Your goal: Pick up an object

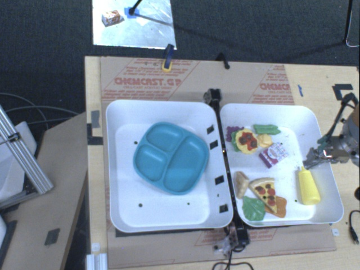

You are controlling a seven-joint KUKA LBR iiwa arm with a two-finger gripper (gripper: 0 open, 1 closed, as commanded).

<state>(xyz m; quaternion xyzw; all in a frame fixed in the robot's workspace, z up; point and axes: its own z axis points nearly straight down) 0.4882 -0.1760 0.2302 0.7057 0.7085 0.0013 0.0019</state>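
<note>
At frame's right edge: end effector (315, 160), grip state we cannot tell, just above yellow mustard bottle (308, 187); we should descend centred over it.

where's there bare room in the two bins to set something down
Left bin: bare floor rings the blue divided plate, widest along the near wall and in the left corners. Right bin: a bare strip between the purple packet and the yellow bottle, near the gripper. Its left half is crowded with toy food, pizza slice included.
</note>
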